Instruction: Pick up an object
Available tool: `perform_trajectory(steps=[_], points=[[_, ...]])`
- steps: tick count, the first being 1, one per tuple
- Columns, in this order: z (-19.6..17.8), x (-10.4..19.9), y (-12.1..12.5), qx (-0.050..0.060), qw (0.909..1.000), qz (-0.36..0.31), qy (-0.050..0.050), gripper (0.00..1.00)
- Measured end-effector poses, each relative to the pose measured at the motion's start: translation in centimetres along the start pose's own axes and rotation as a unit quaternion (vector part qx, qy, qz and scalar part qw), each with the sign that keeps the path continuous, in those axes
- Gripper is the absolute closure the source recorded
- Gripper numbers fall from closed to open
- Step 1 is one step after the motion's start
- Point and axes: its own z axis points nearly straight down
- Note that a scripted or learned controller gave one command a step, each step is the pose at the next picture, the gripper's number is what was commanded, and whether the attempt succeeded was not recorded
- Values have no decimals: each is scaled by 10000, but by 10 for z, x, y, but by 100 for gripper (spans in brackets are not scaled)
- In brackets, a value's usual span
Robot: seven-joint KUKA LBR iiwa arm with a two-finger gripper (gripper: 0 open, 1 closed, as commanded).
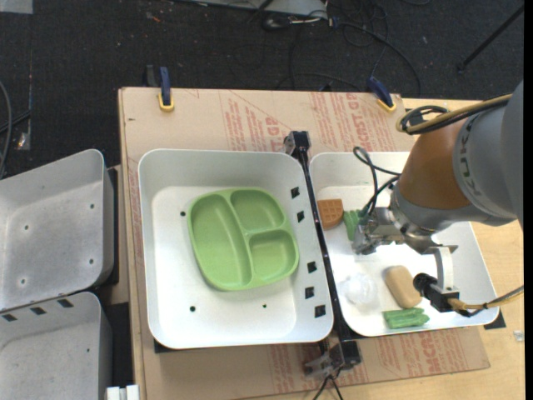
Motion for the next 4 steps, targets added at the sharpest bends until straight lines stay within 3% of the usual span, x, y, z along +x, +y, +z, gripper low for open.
perform_trajectory(steps=[1, 3, 4], points=[[-60, -1, -6, -16, 10000, -20, -3, 100], [-144, -1, -8, -19, 10000, -29, -5, 100], [-151, 46, 11, -16, 10000, -49, 3, 100]])
